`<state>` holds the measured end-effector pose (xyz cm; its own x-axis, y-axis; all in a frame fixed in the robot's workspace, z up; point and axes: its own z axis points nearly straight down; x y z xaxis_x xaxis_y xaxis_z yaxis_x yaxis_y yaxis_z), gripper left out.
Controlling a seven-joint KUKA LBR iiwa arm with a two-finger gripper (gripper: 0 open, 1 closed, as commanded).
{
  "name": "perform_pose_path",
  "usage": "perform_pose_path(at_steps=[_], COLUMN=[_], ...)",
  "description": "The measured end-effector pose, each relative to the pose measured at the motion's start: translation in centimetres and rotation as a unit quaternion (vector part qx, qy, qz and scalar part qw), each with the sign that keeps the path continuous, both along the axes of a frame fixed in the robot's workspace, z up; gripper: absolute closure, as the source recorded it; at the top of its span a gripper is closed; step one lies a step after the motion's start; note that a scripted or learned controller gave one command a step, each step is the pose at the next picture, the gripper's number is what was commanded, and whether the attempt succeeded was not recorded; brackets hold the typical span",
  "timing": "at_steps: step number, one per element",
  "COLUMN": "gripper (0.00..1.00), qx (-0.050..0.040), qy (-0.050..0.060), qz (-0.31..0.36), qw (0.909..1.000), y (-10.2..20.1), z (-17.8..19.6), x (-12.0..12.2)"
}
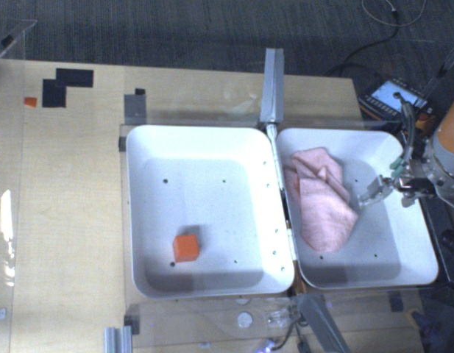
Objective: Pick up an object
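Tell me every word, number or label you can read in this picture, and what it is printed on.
No text can be read here.
The lit screen beyond the right bin is too small and blurred to read.
The pink cloth, the orange block and the black patches on the bench show no lettering.

Left bin (pixel 138 197) and right bin (pixel 421 259): smooth white plastic, semi-matt, faint sheen on walls. Pink cloth (pixel 322 204): soft woven fabric, matt, creased w/ folds. Orange block (pixel 186 248): matt, looks like foam or plastic; cannot tell which. Bench top (pixel 65 197): pale wood-grain laminate, smooth, slight glare at left. Divider bar (pixel 272 87) btwn bins: brushed metal, dull grey. Gripper (pixel 370 192): bare metal, satin finish.
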<state>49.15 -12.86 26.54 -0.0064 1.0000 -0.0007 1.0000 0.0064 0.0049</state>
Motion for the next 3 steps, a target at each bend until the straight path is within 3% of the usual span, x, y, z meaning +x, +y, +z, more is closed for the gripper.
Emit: perform_pose_path(at_steps=[1, 2, 3], gripper=[0.00, 0.00, 0.00], qx=[-0.0001, -0.0014, -0.0019], qy=[0.000, -0.008, -0.009], qz=[0.131, 0.171, 0.172], qw=[0.9913, 0.9852, 0.9851], y=[0.3, -1.9, -2.9], z=[-14.7, -17.1, -17.1], x=[5.9, 5.7, 5.4])
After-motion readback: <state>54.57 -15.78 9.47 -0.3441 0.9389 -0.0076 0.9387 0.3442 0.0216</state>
